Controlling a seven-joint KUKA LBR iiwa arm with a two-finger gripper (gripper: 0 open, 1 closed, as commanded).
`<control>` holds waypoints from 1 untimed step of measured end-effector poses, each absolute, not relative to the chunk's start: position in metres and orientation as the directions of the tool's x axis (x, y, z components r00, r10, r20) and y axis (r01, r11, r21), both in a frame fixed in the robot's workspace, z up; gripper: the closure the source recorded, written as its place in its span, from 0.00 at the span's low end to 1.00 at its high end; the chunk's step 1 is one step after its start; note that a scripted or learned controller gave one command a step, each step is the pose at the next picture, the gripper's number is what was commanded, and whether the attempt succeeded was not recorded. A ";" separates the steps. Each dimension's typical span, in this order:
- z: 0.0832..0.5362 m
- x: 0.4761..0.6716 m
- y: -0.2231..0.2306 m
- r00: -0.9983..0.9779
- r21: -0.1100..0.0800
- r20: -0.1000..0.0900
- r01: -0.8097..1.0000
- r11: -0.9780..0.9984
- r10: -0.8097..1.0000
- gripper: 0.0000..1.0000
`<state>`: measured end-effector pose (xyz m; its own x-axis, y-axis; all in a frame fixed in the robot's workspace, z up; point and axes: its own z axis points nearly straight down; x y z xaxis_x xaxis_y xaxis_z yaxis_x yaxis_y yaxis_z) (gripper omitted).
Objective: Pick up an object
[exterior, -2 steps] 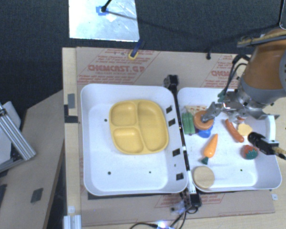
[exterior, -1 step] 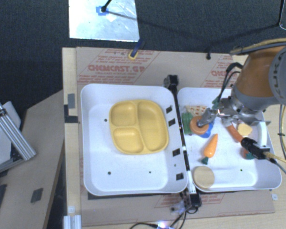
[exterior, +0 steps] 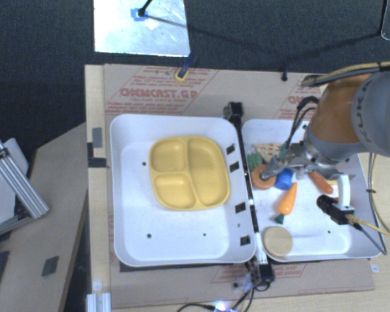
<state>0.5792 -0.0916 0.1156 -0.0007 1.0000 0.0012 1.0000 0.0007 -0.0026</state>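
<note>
The brown protective sheet [exterior: 162, 86] that covers the surface under the two bins carries red printing. Behind the left bin the brand reads roughly "CHEMCAST GP" in large letters, with lines of smaller red print above and around it that are too small to make out.

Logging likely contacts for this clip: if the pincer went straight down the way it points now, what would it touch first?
Probably the blue block, directly below the pincer, with the orange ring just beside it. Depth is hard to judge from this slanted view.
</note>
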 end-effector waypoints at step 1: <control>0.092 0.586 -0.095 0.002 0.021 -0.006 1.000 -0.002 1.000 0.00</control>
<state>0.5856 -0.0948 0.0919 0.0020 1.0000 -0.0064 0.9998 -0.0019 0.0211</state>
